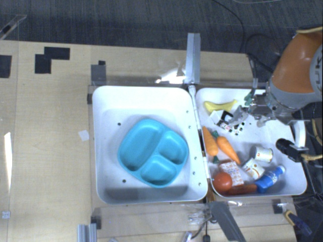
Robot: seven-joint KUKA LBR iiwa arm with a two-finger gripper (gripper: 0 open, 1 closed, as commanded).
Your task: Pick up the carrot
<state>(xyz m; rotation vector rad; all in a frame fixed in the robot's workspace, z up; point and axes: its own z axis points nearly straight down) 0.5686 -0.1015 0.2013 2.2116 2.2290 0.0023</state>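
Note:
The orange carrot point(227, 148) with a green top lies in the right bin point(292, 185), near its left wall, pointing toward the front right. A second, similar orange piece point(210, 142) lies right beside it on the left. My gripper point(231, 121) hovers just behind the carrots' green ends and in front of the yellow banana point(220, 106). Its dark fingers stand apart with nothing between them. The arm reaches in from the right, its orange band point(298, 59) over the bin's far right corner.
The left bin point(106, 185) holds a blue divided plate point(153, 152). In front of the carrots lie a red tomato point(223, 182), a small packet point(233, 170), a white can point(263, 154) and a blue bottle point(270, 178). A metal post point(193, 59) stands between the bins.

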